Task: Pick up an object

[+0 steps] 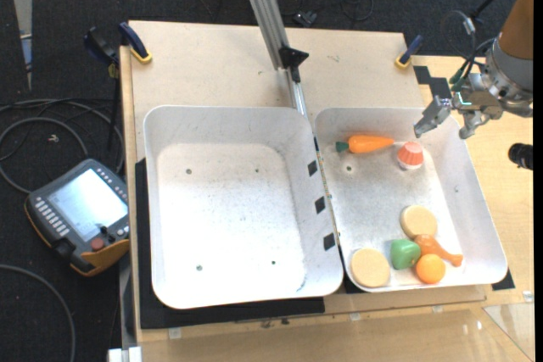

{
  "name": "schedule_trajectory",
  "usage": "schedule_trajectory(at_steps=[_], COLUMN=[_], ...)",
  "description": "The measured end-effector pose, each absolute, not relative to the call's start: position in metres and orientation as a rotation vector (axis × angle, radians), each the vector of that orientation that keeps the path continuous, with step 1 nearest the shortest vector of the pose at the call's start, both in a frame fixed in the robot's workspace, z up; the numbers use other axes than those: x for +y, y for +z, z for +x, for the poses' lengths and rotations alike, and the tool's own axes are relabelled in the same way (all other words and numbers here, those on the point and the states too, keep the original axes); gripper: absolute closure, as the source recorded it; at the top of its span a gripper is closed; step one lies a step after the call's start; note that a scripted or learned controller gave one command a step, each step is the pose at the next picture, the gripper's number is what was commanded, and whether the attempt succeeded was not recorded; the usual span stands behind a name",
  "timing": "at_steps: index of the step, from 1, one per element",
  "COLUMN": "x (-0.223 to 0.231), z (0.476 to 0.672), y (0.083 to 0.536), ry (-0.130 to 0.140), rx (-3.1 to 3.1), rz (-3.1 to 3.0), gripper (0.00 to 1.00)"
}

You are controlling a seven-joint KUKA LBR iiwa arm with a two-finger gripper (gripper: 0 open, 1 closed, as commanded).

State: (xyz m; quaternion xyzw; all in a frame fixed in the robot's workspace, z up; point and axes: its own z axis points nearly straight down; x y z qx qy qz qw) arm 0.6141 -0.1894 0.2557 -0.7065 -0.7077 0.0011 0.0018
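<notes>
The right bin (458, 174) holds a toy carrot (369, 144) near its far edge, with a small pink-and-white cupcake-like piece (411, 155) just right of it. Toward the front lie two tan round discs (418, 221) (370, 266), a green piece (405, 252), an orange ball (430, 269) and an orange wedge (439, 248). My gripper (450, 122) hangs open above the bin's far right corner, its fingers (431, 118) spread apart with nothing between them. It sits up and to the right of the cupcake piece.
The left bin (225, 199) lies beside the right one. A slanted metal pole (267, 4) crosses from the top down to the bins' shared edge. Yellow-tipped clamps (136, 45) (407, 53) sit at the bench's back corners. A teach pendant (81, 216) rests on the floor at left.
</notes>
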Motion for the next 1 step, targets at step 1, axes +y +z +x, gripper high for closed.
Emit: schedule_trajectory(at_steps=[1], x=[-0.1892], z=[0.6149], y=[0.2583], ry=[0.001], rx=[-2.226], rz=[-2.218], gripper=[0.00])
